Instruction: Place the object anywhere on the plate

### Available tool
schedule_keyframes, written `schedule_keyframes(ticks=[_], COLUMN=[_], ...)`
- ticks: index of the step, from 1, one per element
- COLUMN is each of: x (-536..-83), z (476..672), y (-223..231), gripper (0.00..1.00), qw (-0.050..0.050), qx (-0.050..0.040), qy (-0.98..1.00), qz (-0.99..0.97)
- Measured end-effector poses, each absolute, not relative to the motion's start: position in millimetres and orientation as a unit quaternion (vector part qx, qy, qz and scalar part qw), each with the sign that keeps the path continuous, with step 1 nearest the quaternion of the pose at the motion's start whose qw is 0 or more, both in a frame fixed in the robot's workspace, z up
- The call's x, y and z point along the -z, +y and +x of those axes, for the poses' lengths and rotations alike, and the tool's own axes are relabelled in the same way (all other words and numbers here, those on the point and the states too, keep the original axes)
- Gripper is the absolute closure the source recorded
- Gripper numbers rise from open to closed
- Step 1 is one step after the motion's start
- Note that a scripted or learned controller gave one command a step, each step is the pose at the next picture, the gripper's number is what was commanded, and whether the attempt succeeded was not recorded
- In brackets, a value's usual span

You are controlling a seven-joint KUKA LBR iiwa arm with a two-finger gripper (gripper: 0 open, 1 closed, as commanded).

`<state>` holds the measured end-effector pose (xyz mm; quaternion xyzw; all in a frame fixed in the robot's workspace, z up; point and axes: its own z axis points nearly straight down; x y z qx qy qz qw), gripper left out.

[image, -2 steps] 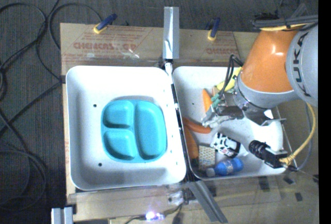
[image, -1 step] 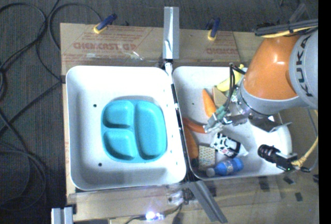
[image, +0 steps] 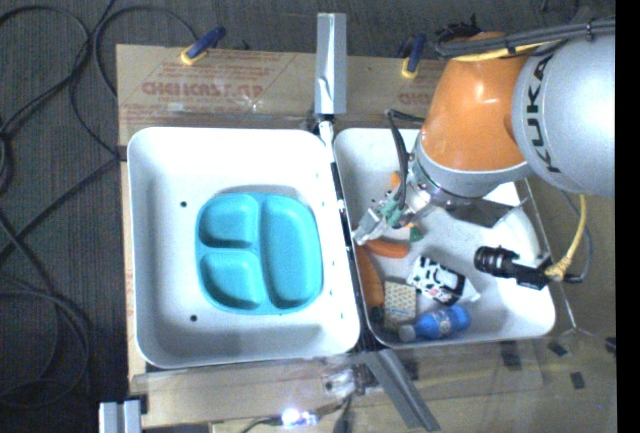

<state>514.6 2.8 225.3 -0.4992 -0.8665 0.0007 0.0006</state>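
Note:
A blue plate point(image: 262, 249) with three compartments lies in the left white bin point(image: 160, 161); nothing rests on it. My gripper point(image: 388, 218) is low in the right bin point(image: 535, 316), near its left wall, just above an orange, carrot-like object point(image: 386, 246). The big grey and orange arm hides most of the gripper from above. A small greenish bit shows at the gripper's tip; I cannot tell what it is.
The right bin also holds a blue bottle point(image: 440, 323), a tan waffle-like piece point(image: 400, 299), a black-and-white item point(image: 436, 278) and an orange strip point(image: 372, 283) along the left wall. The ridge between the bins point(image: 340, 221) lies between the gripper and the plate.

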Motion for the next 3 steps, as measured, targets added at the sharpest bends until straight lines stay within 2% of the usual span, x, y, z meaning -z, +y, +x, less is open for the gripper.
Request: schedule_keyframes(ticks=[1, 2, 3], x=[-211.2, -253.1, -239.8], z=[485.5, 484.5, 484.0], y=[-9.2, 26.9, 16.1], gripper=[1.00, 1.00, 1.00], qw=[0.001, 0.000, 0.000], qx=[-0.0013, -0.0004, -0.0013], qy=[-0.858, -0.856, -0.846], qz=[-0.514, -0.517, -0.533])
